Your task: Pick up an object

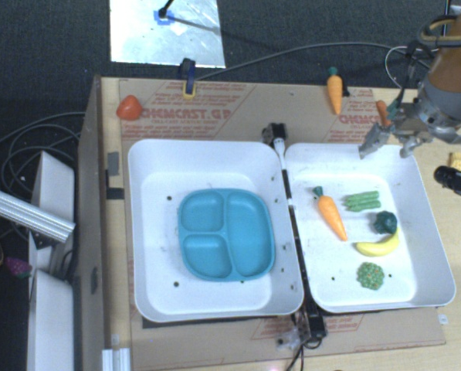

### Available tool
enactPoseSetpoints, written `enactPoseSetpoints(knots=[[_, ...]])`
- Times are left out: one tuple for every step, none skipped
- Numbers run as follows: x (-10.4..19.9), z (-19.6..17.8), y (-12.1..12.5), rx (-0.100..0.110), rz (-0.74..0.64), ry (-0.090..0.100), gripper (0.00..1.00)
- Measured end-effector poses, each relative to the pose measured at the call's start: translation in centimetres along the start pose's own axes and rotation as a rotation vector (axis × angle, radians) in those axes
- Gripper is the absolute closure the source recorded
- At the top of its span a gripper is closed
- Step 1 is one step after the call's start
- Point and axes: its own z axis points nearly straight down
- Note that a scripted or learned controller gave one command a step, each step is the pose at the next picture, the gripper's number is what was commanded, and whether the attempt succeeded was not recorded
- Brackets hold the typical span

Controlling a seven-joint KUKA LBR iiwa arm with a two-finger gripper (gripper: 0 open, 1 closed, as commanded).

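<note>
Two bins, one tray, five play foods in the right bin, gripper spread above its far rim.

Nearest in the right bin, one bumpy green broccoli is seen, then one yellow banana with one dark green leafy piece touching its far end. Beside them one orange carrot, green-topped, lies slanted, and one bunch of green beans is set farther back. One blue three-part tray is held by the left bin. Beyond the bins, a second carrot and one tomato rest on the board. The gripper is open and nothing is grasped.
</note>
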Motion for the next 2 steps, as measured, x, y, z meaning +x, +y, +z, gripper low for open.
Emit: enactPoseSetpoints(knots=[[4.3,9.9,-1.2,0.003,-0.001,0.002,0.00],[6.9,14.5,-2.8,0.002,-0.001,0.001,0.00]])
